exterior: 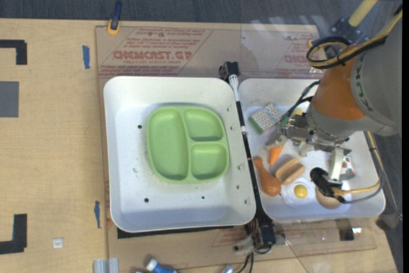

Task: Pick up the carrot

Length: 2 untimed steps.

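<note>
A small orange carrot (pixel 275 154) lies in the right bin (pixel 377 201), near its left wall. The gripper (pixel 305 139) hangs over that bin below the orange wrist band, just right of the carrot and slightly above it. The gripper's body hides what lies directly under it. I see nothing held in it.
Around the carrot lie a hot dog bun (pixel 289 169), a longer orange-brown piece (pixel 266 179), a fried egg (pixel 299 190) and a green checkered block (pixel 265 117). A red-and-white item (pixel 347 166) sits at the right. The left bin (pixel 121 137) holds a green divided plate (pixel 186 144).
</note>
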Tool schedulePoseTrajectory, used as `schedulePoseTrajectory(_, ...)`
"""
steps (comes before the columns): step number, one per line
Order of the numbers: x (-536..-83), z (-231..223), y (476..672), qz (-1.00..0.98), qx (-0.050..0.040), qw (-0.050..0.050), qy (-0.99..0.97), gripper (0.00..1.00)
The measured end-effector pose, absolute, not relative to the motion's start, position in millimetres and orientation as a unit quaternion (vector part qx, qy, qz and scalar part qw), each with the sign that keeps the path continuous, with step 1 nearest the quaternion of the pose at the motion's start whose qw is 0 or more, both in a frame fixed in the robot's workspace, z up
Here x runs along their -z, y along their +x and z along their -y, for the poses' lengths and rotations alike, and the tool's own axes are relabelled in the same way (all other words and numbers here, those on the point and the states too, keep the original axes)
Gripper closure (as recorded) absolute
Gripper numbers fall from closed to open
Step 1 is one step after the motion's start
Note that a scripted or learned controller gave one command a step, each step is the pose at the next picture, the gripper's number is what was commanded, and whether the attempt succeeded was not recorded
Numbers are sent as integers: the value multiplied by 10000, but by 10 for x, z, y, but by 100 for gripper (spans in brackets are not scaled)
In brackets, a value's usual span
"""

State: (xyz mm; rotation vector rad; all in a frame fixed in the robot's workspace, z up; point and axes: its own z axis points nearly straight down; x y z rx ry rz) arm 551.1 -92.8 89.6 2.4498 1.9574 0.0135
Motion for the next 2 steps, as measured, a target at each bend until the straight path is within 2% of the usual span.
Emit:
schedulePoseTrajectory(1,-1010,964,5519,-6238,-28,70,7816,100)
schedulePoseTrajectory(2,-1894,541,6245,-6021,-36,21,7984,100)
